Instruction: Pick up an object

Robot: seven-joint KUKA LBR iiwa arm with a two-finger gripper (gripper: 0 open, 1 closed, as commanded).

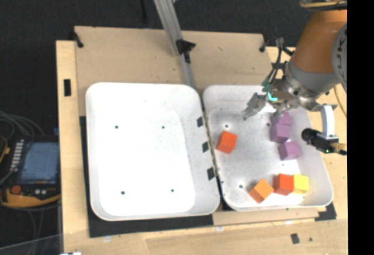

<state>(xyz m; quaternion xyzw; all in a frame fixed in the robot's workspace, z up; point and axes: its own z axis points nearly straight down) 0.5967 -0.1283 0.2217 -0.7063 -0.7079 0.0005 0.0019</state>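
Note:
My gripper (267, 110) hangs over the back of the right bin (234, 99), open, with nothing between its fingers. One grey finger (253, 107) slants down to the left; the other is close above a purple block (281, 126). A second purple block (290, 150) lies just in front of the first. An orange cube (227, 141) sits alone near the bin's left wall. Along the front lie an orange block (262, 190), a red-orange block (283, 183) and a yellow block (301, 182), close together.
The left bin (99, 131) lies beside the right one, with black clips at the seam between them. A metal post (166, 8) rises slantwise behind the bins. A black fitting (315, 140) on the arm reaches over the right bin's right rim.

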